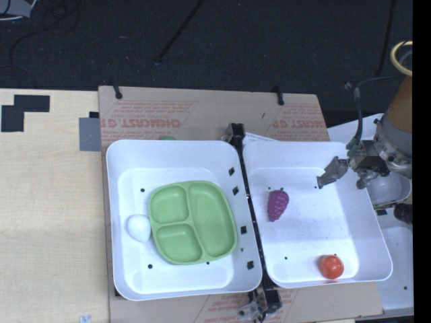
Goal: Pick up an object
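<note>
Hovering over the right bin (377, 247), the gripper (350, 170) spreads wide, well apart from grapes (277, 204) and tomato (330, 266)

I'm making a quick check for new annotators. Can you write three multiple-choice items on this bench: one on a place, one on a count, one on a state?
1. Where does the purple grape bunch lie?
A. right bin
B. left bin
C. on the green tray

2. How many compartments has the green tray?
A. two
B. three
C. five

3. What touches the white egg?
A. the gripper
B. the tomato
C. the tray's edge

Answers: 1 A, it lies on the right bin's floor. 2 B, two above, one below. 3 C, it rests against the tray's left rim.
</note>
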Motion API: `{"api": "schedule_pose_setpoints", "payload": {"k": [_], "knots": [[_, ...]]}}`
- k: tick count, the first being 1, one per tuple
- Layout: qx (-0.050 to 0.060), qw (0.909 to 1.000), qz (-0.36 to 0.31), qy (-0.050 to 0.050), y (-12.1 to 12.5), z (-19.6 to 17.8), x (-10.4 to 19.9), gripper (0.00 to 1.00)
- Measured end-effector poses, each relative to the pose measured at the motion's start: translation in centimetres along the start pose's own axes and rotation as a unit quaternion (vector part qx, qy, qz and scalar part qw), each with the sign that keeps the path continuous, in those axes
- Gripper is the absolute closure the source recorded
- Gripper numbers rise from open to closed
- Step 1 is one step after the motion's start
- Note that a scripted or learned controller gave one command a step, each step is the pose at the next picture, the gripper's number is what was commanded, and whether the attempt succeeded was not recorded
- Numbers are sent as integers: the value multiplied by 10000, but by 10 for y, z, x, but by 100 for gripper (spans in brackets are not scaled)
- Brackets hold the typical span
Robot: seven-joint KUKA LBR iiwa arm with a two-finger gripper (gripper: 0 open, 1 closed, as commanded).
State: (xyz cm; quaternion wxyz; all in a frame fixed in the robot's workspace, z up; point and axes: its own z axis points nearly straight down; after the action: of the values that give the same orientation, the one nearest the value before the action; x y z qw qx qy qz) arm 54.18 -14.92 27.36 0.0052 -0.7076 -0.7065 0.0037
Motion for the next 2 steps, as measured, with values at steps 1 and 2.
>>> {"api": "schedule_pose_setpoints", "payload": {"k": [1,2], "knots": [[-48,10000,-8,-7,2,-6,0,0],[-21,10000,-7,0,-7,54,3,0]]}}
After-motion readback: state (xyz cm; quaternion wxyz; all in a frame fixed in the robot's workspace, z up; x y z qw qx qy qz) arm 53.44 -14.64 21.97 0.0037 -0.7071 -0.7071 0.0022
